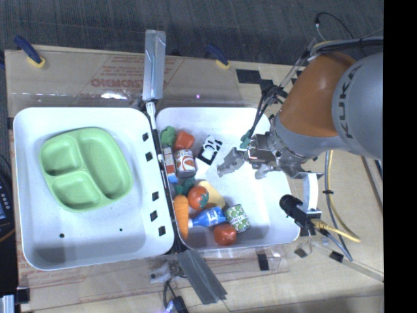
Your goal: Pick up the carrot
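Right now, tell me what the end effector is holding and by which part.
Nothing. The end effector hangs over bare floor of the right bin, with nothing between its fingers. The carrot lies against that bin's left wall, untouched.

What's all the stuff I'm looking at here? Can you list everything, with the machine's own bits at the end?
Bins: two, white, side by side on the bench.
Divided plate: one, light green, in the left bin.
Carrot: one, orange, in the right bin against its left wall.
Can: one, red and white, in the right bin above the carrot.
Bottle: one, blue, lying just right of the carrot.
Tomato: one, red, near the right bin's front edge.
Other toy foods: several, mixed colours, piled along the right bin's left side; too jumbled to name.
Clamps: two, blue and yellow, on the cardboard's back edge.
Arm: one, grey with orange band, from the right.
Gripper: one, grey, over the right bin.
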`<state>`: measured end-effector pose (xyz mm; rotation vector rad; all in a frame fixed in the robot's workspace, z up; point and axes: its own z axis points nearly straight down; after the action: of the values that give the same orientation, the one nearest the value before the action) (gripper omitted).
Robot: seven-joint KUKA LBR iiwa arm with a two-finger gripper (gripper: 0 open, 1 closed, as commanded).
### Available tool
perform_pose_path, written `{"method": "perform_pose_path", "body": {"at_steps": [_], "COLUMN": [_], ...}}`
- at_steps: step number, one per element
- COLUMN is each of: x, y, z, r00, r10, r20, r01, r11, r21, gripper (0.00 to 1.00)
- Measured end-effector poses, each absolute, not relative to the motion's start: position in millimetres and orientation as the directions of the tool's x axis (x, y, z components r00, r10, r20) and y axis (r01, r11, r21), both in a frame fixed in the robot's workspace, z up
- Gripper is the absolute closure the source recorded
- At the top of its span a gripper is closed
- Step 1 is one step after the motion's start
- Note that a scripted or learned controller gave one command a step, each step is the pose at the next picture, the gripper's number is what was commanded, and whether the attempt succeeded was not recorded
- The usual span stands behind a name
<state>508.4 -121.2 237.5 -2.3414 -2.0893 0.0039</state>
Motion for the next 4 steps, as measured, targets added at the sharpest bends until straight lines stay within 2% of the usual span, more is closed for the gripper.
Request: {"method": "perform_pose_path", "body": {"at_steps": [1,2,3,4], "x": [476.1,477.1,477.2,493.8], "y": [-77,-77,-77,-107], "z": [209,219,219,105], "r00": [0.025,0.021,0.02,-0.048], "r10": [1.0,1.0,1.0,0.999], "r20": [0.0,0.0,-0.001,0.001], "r01": [1.0,1.0,1.0,0.999], "r11": [-0.025,-0.021,-0.02,0.048], "r21": [-0.004,-0.004,-0.004,-0.007], "gripper": [0.0,1.0,0.0,0.0]}}
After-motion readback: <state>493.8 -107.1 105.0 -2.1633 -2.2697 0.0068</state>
